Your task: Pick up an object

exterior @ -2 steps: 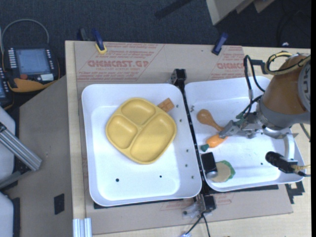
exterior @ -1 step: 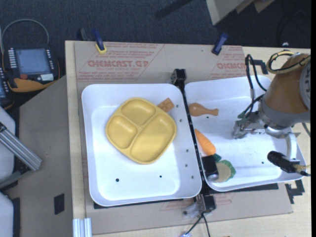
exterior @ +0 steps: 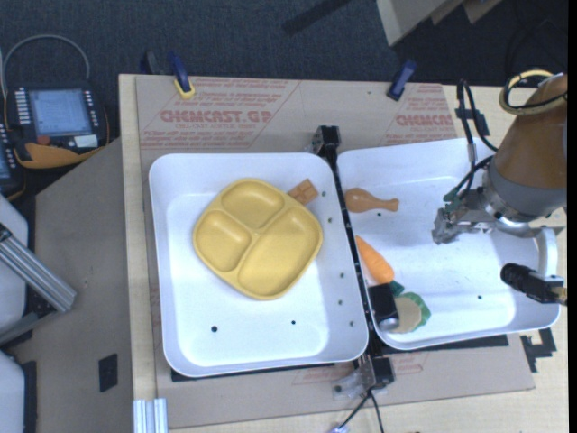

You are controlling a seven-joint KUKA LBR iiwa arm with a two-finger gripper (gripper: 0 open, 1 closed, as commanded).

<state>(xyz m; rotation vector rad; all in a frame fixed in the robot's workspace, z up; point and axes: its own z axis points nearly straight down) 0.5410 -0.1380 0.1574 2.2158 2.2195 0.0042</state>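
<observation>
In the right bin point(exterior: 469, 325) lie a brown toy drumstick point(exterior: 368, 202) near the back left, an orange carrot point(exterior: 373, 260) along the left wall, and a black block point(exterior: 383, 303) beside a green and tan round piece point(exterior: 414, 312) at the front left corner. My gripper point(exterior: 448, 228) hangs over the middle of this bin, right of the carrot and drumstick and apart from both. I see nothing held in it. The left bin point(exterior: 171, 269) holds a yellow divided plate point(exterior: 257, 237) with a small brown block point(exterior: 303, 190) at its back right edge.
The arm's grey and orange body point(exterior: 532, 165) covers the right bin's right side, with a black part point(exterior: 532, 282) jutting over the front right. A black clamp point(exterior: 326, 139) sits on the divider between the bins. Cardboard lies under both.
</observation>
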